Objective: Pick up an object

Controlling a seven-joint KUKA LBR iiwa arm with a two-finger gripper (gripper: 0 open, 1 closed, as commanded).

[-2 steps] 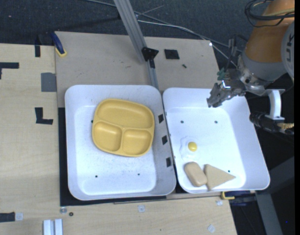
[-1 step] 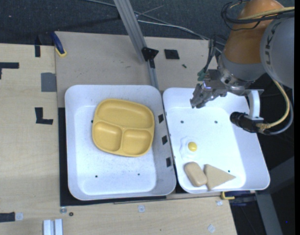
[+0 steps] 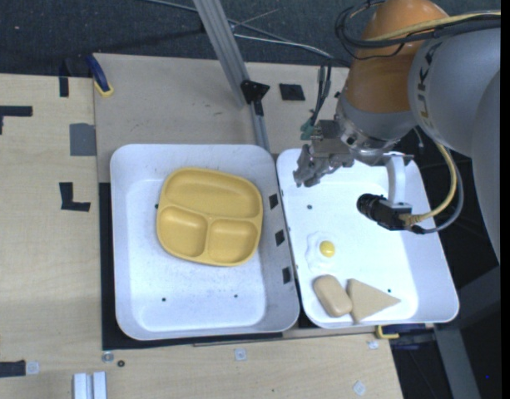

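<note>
- Objects for picking lie in the right bin (image 3: 421, 302): a fried egg toy (image 3: 324, 248) sits near the bin's middle, toward its left wall.
- Below the egg, at the right bin's near edge, a tan bread roll (image 3: 331, 295) lies touching a beige wedge (image 3: 371, 298) on its right.
- The gripper (image 3: 308, 173) hangs over the right bin's upper left corner, well apart from the egg and from the two pieces below it.
- Nothing shows between its fingers; whether they are spread or pressed together I cannot tell, since they blur into one dark cluster.
- A black cylindrical part (image 3: 381, 210) on the wrist juts over the right bin's middle, right of the egg.
- The grey arm (image 3: 454, 73) with its orange band (image 3: 396, 48) rises beyond the right bin's far right corner.
- The left bin (image 3: 130, 248), beside the right bin, holds a yellow divided plate (image 3: 210, 216) in its upper half.
</note>
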